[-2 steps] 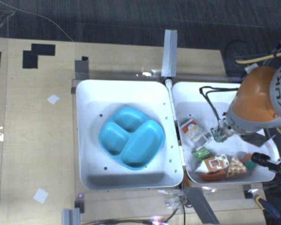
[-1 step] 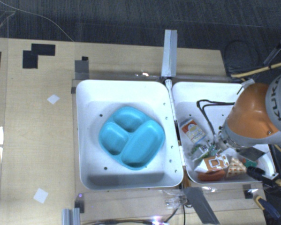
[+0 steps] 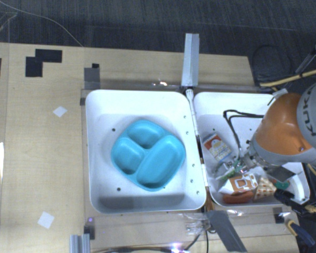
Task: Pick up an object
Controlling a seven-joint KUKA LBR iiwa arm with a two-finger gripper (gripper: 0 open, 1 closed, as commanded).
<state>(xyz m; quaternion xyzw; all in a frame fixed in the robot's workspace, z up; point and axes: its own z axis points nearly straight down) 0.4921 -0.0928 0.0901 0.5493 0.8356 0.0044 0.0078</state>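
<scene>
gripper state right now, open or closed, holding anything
Gripper: low in the right bin, over the pile of packets; whether it is open, closed or holding anything cannot be told.

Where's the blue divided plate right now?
The blue divided plate lies in the left white bin, near its middle, across the divider from the right bin where the arm is reaching.

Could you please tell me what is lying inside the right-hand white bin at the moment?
The right bin holds a small red-and-white packet, an orange packet and other clutter beside them. The arm covers the bin's right part, so anything beneath it is hidden.
</scene>
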